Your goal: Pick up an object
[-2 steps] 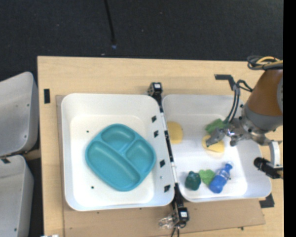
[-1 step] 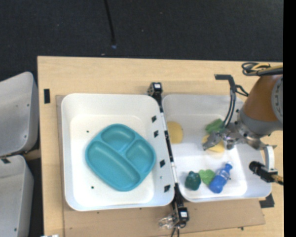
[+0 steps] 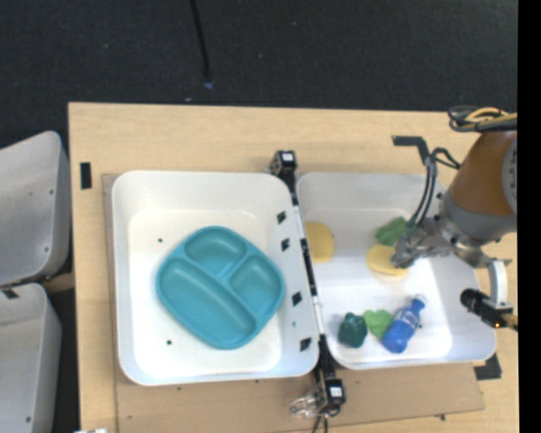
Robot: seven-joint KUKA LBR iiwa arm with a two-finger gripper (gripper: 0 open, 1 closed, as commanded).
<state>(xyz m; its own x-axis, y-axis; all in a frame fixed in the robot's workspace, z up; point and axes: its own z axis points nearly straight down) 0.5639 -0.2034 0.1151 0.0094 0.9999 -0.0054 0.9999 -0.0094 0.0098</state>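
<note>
Wood grain shows pale and flat along the near edge of the bench (image 3: 207,404), which carries two shallow white plastic bins side by side, joined by black clips. Nearest in the right bin (image 3: 433,354) lie three small things in a row: a dark green rounded lump (image 3: 352,330), a lighter green soft-looking piece (image 3: 377,320) touching it, and a blue bottle (image 3: 402,326) with a clear neck, lying tilted. The left bin (image 3: 144,350) holds a teal divided plate (image 3: 219,285), smooth and glossy, with three moulded compartments. Farther back in the right bin, a pale yellow disc (image 3: 319,240) sits beside the dividing wall, and a second yellow disc (image 3: 385,261) lies under the gripper (image 3: 404,254), whose dark metal tip hangs just above or against it; whether anything is gripped cannot be told. A leafy green piece (image 3: 392,231) lies just beyond. The arm (image 3: 482,188) is orange-banded and smooth.
</note>
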